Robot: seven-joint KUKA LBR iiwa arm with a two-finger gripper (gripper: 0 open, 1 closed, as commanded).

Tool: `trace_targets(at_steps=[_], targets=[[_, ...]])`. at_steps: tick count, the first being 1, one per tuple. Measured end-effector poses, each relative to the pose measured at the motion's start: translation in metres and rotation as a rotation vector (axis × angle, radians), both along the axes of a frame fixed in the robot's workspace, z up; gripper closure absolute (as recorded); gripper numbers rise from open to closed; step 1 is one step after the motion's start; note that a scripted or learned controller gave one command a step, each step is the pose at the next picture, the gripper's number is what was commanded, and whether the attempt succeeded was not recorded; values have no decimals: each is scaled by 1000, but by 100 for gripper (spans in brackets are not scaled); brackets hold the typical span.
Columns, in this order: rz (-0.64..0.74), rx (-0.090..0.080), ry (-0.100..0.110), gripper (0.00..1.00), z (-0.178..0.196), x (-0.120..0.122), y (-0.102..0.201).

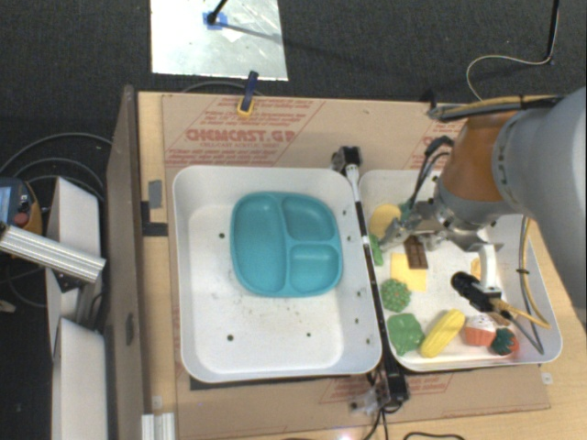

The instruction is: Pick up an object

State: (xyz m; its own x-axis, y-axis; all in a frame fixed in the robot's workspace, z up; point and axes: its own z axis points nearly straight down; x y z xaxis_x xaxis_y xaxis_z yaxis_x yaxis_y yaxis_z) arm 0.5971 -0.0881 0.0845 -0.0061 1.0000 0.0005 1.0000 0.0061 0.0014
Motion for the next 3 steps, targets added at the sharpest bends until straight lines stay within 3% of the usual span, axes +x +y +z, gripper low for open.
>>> trace_targets(at_steps=[1, 2, 3], targets=[[-1, -2, -5, 0, 1, 39, -18], [0, -1, 2, 0, 1, 73, -9], [-6, 0, 4, 0, 0, 21, -6]])
